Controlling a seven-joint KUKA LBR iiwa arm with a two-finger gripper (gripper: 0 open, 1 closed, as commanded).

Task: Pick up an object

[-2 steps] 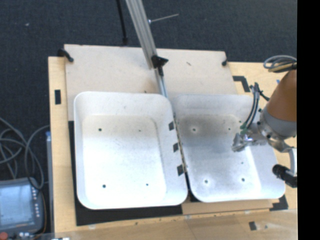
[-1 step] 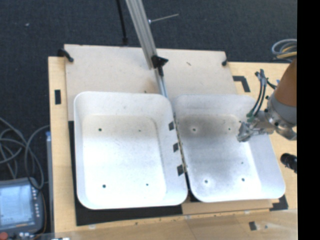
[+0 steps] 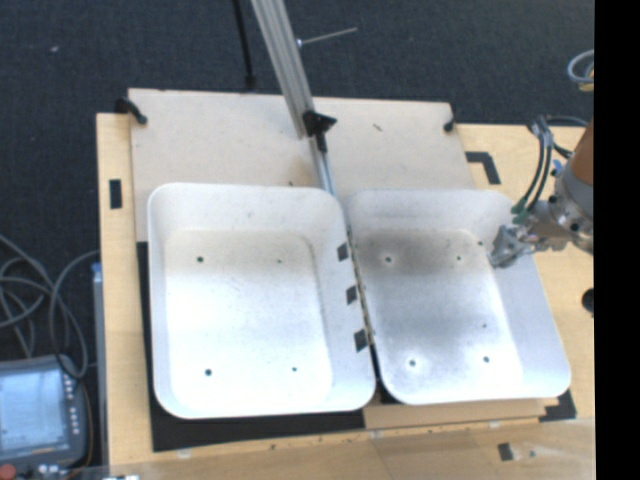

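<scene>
Arm w/ fingers (image 3: 503,249): at 3 o'clock, over right bin (image 3: 530,318) upper-right rim. Finger state: cannot tell, too small/blurred. Object to pick: cannot tell where. Left bin (image 3: 170,298) at 9 o'clock, on surface (image 3: 115,268). Pole (image 3: 285,53) at 12 o'clock.

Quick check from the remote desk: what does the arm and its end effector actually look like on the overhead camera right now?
At the right edge, the arm shows a grey wrist with an orange-brown section above it. Greenish cables loop down along its side. The end effector is a small grey metal piece, too blurred to make out its fingers or any markings.
</scene>
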